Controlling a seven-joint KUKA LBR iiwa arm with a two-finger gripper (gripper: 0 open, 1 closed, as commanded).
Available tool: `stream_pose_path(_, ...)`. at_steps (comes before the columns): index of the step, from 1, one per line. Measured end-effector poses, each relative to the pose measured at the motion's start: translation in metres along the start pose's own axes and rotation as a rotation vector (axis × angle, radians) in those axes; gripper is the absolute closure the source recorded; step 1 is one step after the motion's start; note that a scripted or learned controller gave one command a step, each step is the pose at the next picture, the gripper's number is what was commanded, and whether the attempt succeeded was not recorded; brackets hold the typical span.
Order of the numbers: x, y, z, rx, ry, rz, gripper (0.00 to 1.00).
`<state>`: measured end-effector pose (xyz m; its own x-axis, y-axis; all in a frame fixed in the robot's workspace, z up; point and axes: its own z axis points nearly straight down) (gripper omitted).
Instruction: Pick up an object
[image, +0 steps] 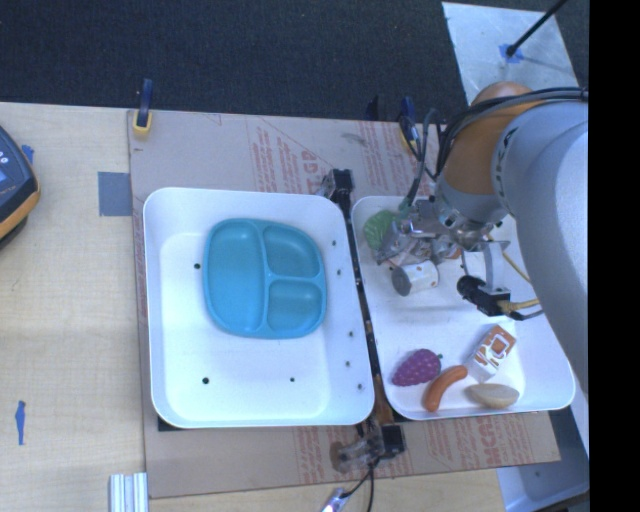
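My gripper hangs over the far left part of the right bin, below the grey arm and its orange band. A green leafy toy lies just to its left by the bin wall. A small white and grey cylinder lies right under the gripper's near side, and I cannot tell whether they touch. Near the front of this bin lie a purple bunch of grapes, an orange sausage-shaped piece, a small orange and white carton and a beige rounded piece.
The left bin holds a blue divided plate. The two bins meet along a ridge with black clips at both ends. A black cable piece hangs from the arm over the right bin.
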<state>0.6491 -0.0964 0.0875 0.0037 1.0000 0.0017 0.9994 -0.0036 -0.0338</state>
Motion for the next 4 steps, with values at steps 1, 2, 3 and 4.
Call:
stream_pose_path(1,-0.001,0.0,-0.011,-0.002,-0.003,-0.006,1.0)
stream_pose_path(2,-0.001,0.0,-0.01,-0.002,-0.003,-0.008,0.0)
stream_pose_path(3,-0.026,-0.034,-0.003,-0.03,-0.003,-0.008,0.0)
stream_pose_path(4,-0.028,-0.066,-0.002,-0.03,-0.003,-0.008,0.0)
